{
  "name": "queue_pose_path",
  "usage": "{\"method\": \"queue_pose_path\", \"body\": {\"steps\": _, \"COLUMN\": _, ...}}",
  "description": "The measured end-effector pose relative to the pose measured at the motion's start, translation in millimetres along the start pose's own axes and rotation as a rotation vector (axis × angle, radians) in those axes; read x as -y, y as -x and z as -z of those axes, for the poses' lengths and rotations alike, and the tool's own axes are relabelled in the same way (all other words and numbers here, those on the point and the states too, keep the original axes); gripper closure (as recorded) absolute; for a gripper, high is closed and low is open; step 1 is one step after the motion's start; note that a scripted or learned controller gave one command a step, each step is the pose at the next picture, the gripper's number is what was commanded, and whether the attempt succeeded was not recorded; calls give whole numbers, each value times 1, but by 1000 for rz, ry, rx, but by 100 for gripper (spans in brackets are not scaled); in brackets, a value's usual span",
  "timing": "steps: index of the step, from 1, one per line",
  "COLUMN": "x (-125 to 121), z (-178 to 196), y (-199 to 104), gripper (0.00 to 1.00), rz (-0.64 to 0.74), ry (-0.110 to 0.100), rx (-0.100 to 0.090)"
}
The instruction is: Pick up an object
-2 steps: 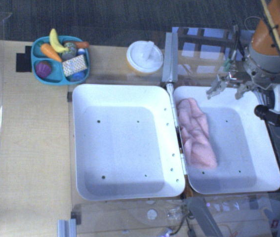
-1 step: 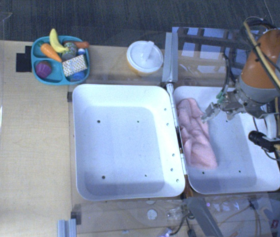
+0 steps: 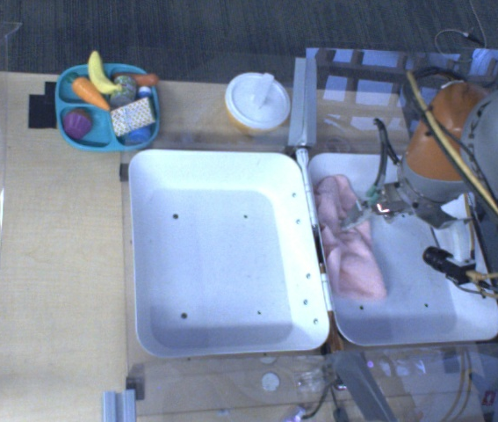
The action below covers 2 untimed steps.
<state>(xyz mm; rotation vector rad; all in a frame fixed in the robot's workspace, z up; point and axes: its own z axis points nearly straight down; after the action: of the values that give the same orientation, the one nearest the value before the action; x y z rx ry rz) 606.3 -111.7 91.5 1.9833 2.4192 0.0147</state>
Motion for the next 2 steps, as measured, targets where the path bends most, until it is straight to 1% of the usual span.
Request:
{"method": "queue_pose_path", "body": {"steps": 1, "x": 7, "z": 95, "y": -35, "gripper": 0, "rz": 97, "ry": -9, "rx": -4}}
{"method": "queue_pose_path", "body": {"steps": 2, "x": 15, "z": 6, "y": -13, "gripper": 0, "rz": 209, "ry": -6, "rx": -3}}
